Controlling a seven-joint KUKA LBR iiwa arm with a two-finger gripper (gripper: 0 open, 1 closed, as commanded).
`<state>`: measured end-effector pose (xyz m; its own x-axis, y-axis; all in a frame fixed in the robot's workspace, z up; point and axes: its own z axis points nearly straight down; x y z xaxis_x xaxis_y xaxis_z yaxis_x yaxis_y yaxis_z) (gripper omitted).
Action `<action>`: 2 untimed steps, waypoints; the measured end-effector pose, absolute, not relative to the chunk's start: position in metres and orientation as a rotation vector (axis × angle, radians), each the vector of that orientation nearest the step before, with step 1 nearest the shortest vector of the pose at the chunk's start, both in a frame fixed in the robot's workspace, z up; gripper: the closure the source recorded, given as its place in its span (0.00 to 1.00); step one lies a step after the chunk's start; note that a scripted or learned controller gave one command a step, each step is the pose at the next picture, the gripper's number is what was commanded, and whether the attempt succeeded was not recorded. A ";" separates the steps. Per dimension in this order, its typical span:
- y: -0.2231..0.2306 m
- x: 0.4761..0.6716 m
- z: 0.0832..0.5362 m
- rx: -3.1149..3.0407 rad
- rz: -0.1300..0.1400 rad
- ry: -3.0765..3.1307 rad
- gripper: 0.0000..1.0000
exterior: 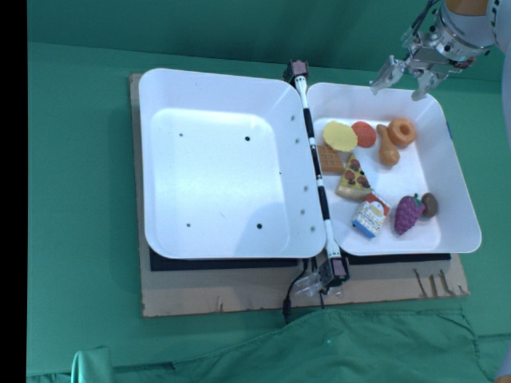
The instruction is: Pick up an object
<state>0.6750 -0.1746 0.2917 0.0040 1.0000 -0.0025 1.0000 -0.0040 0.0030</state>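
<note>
**Hand poised above the far rim of the right bin, toys below and toward the near side**

Hand (pixel 407 75) hangs spread and released, its two fingers splayed apart with nothing between them, over the far edge of the right bin (pixel 455 166). Everything worth taking lies from there toward the near side of the desk (pixel 80 174) and slightly left in the view.

The left bin (pixel 215 166) is the biggest thing on the desk and carries no toys, so the move turns wholly on the right one. Its load, from larger to smaller: a pizza slice (pixel 354 179), a purple grape bunch (pixel 408 213), a small carton (pixel 370 217), a yellow disc (pixel 340 136) resting on a waffle (pixel 330 160), a doughnut (pixel 402 132), an orange drumstick-shaped piece (pixel 387 148), a red round piece (pixel 364 134) and a brown nut-like piece (pixel 429 205).

Nearest to the hand is the doughnut, almost straight below along the view, with the drumstick piece touching it; that piece's long axis runs roughly far-to-near. My judgement is that a short descent toward the doughnut is the likeliest reach, though its neighbour crowds one side.
</note>
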 end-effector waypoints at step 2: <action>-0.168 0.675 0.237 2.225 -0.004 2.217 0.00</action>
